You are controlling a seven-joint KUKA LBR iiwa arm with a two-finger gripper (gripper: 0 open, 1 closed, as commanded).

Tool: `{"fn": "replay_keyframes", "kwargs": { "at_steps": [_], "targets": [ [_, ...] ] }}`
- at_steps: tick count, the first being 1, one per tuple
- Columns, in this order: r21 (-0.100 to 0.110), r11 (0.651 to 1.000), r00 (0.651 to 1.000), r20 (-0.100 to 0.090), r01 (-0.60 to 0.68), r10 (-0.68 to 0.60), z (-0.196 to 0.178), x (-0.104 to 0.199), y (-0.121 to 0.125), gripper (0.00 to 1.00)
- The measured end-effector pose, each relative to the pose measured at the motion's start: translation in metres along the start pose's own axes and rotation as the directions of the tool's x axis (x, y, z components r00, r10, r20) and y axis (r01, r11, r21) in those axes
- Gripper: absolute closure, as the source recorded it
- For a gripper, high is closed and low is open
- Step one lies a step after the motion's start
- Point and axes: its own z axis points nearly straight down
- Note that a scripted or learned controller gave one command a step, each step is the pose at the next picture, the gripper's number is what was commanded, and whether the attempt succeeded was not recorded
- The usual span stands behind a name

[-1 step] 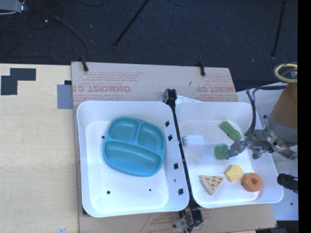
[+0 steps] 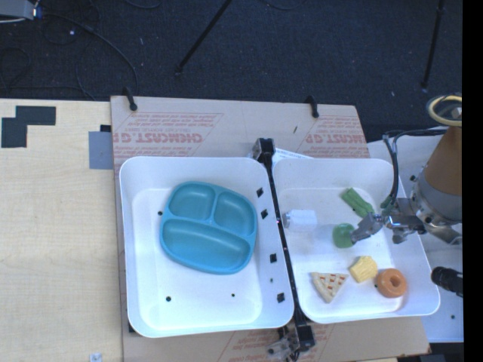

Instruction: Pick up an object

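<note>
Counter [image 2: 53, 232] of pale wood stretches far off to the end effector's [image 2: 367, 227] left, carrying a cardboard sheet [image 2: 226, 127] that seems laid down as a base for the two bins. Left bin [image 2: 143, 292], well apart from the end effector across the central divider, holds a blue sectioned plate [image 2: 207, 226] lying flat near its middle, likely kept there as a place for food items. Right bin [image 2: 302, 173] lies beneath the end effector and gathers the small toy foods, probably so the arm can reach all of them from its side.

Among these, a green elongated piece [image 2: 356, 200] sits just above the end effector, a waffle wedge [image 2: 329, 285] below and to its left, an orange donut [image 2: 391, 283] below and a little to its right, and a yellow corn piece [image 2: 364, 268] almost straight below. A small whitish block [image 2: 302, 219] rests to its left near the divider. A round green object [image 2: 343, 235], the likeliest target, is touching or just beside the tip.

Arm reaches in low from the right, wrist roughly level, pointing leftward into the bin. Whether the end effector is spread or pressed together I cannot tell
</note>
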Motion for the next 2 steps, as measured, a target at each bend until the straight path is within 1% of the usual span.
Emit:
{"fn": "replay_keyframes", "kwargs": {
  "at_steps": [2],
  "targets": [
    [0.004, 1.000, 1.000, -0.002, -0.001, 0.001, 0.095, 0.004, 0.009, 0.00]
  ]
}}
